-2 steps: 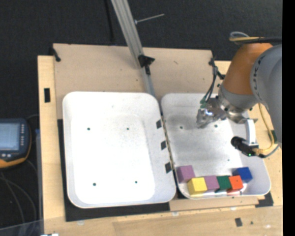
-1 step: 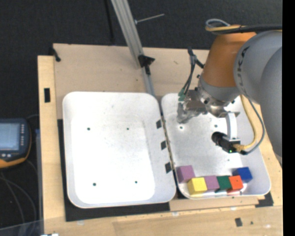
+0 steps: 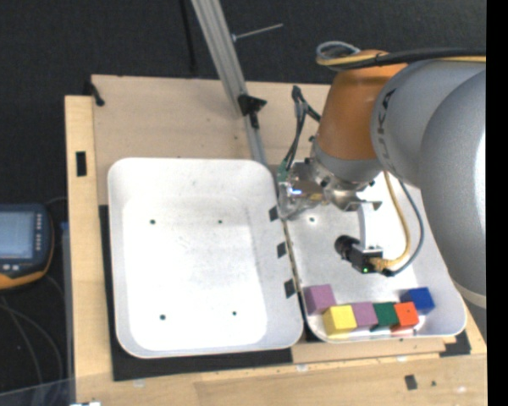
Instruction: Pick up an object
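Several small blocks lie along the near edge of the right bin (image 3: 322, 235): a purple block (image 3: 320, 297), a yellow block (image 3: 340, 318), a mauve block (image 3: 365, 314), a green block (image 3: 385, 315), an orange block (image 3: 405, 315) and a blue block (image 3: 418, 299). My gripper (image 3: 298, 194) hangs at the far left part of the right bin, close to the wall between the bins and well away from the blocks. The wrist hides its fingers, and I see nothing held.
The left bin (image 3: 195, 252) is a wide white tray beside the right one. A slanted metal rail (image 3: 229, 66) runs from the top down to the bins' shared edge. A handheld screen unit (image 3: 13, 239) sits off the bench at left.
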`<state>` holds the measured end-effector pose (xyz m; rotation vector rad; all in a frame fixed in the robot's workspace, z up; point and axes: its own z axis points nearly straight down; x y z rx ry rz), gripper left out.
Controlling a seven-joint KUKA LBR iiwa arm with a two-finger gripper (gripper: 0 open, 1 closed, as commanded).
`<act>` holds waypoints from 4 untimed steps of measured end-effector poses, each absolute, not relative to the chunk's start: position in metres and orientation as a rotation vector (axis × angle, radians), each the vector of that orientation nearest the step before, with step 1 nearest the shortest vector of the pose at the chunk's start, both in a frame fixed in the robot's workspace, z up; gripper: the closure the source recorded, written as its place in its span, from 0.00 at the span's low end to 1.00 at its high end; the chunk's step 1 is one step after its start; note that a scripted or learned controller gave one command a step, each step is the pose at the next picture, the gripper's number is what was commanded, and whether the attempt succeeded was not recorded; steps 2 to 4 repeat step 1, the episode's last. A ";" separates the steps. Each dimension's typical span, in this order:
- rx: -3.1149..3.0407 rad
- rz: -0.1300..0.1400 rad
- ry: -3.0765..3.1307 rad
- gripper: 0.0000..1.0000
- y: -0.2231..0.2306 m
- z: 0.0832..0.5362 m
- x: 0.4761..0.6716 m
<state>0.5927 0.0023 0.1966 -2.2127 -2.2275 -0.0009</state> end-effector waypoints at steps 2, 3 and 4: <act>-2.216 -0.009 -2.232 1.00 0.045 0.256 0.584; -2.216 -0.009 -2.232 1.00 0.045 0.256 0.584; -2.216 -0.009 -2.232 1.00 0.045 0.256 0.584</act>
